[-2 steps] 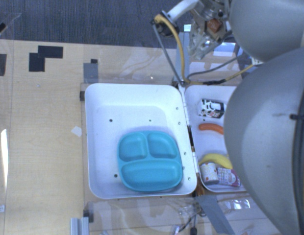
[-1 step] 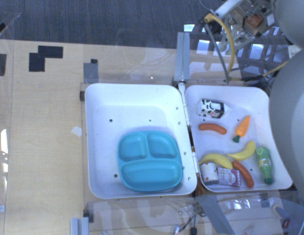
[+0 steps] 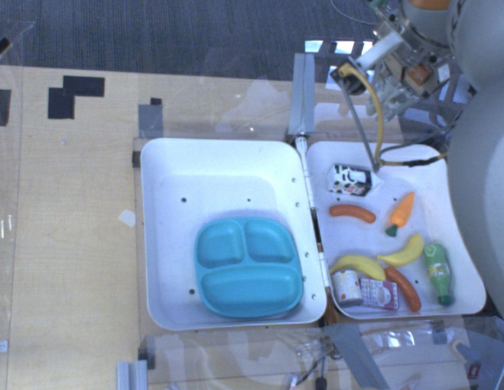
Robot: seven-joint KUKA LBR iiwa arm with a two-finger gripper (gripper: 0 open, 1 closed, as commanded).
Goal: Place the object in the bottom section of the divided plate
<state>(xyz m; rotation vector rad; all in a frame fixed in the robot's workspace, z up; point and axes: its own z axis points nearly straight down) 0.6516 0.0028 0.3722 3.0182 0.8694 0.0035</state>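
Gripper [image 3: 396, 92] hovers past the right bin's [image 3: 435, 187] far edge, grip unreadable; a smooth, rounded teal plate [image 3: 248, 268] lies in the left bin [image 3: 203, 177].

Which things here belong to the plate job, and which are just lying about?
For the job: turquoise plastic divided plate with its wide bottom section; robot gripper, above the bins' far edge.

Lying about, right bin, none singled out: orange carrot, two yellow bananas, two red sausages, green bottle, black-and-white carton, tin can, pink carton.
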